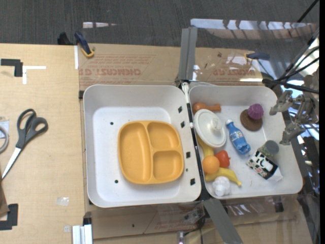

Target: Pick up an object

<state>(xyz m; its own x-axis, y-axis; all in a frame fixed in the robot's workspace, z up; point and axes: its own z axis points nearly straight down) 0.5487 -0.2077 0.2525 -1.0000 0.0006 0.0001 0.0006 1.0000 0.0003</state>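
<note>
— While the arm sits off at 3 o'clock, what's the gripper (pixel 290 117) doing?

— It's over the right bin's (pixel 284 186) rim at 3 o'clock, above the wall, not down among the stuff. Two metal fingers (pixel 280 105) w/ a wide gap between them, nothing in it.

— And what's there to grab?

— All in the right bin. White round lid (pixel 210 127) at about 9 o'clock, by the divider. Orange carrot (pixel 205 107) at 11, just above the lid. Blue bottle (pixel 237 137) near center, lying tilted, cap toward the lid. Purple ball (pixel 255 111) at 1 o'clock, sitting on a brown disc (pixel 249 121). Closest to the gripper is a black-and-white carton (pixel 264 165) at 4 o'clock, w/ a grey cap (pixel 271 147) just above it.

— Bottom corner?

— At 7 o'clock it's a heap: orange (pixel 210 164), red tomato (pixel 224 159) touching it, banana (pixel 228 176) curving below both, white lump (pixel 221 186) at the very bottom. A yellow bit pokes out under the lid, can't tell what.

— Left bin?

— Left bin (pixel 96 136) has a yellow tray (pixel 151 151), three compartments, sitting about center.

— Anything on the bench?

— Scissors (pixel 24 132) way over at 9 o'clock on the wood bench (pixel 40 187), well apart from both bins. A blue clip (pixel 84 43) at 11, past the left bin.
</note>
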